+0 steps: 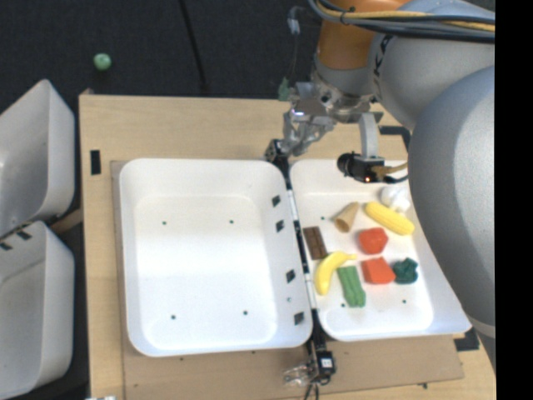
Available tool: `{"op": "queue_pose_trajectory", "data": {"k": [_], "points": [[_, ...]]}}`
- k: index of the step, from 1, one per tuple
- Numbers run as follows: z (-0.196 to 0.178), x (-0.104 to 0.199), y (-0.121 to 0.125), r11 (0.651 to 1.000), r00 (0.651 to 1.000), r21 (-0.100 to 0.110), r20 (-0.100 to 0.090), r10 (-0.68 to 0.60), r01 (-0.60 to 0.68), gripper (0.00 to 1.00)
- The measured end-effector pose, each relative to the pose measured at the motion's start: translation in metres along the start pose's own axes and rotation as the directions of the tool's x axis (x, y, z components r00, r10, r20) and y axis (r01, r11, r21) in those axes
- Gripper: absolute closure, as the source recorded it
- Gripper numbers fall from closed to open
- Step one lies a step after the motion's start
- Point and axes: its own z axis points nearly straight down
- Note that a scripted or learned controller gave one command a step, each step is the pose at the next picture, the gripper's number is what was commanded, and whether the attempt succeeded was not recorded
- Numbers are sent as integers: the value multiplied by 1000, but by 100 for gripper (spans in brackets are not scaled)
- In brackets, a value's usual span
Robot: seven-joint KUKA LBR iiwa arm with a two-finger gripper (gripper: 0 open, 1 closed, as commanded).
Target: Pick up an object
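The right bin (416, 319) holds several small toys: a tan cone (346, 216), a yellow corn-like piece (389, 218), a red lump (373, 240), an orange-red block (378, 271), a dark green piece (405, 270), a yellow banana (331, 269), a green ridged piece (351, 287), a brown bar (315, 242) and a small white piece (393, 197). My gripper (281, 147) hangs over the far end of the divider between the two bins, above and left of the toys. Nothing shows in its grasp.
The left bin (133, 223) lies beside the right one, joined by a strip of black clips (293, 248). The grey arm covers the bench's right side. A small green ball (102, 61) lies on the dark floor beyond the bench.
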Motion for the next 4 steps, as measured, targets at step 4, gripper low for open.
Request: {"op": "queue_pose_trajectory", "data": {"k": [4], "points": [[166, 66, 3, 1000, 1000, -12, -2, 2, -2, 100]]}}
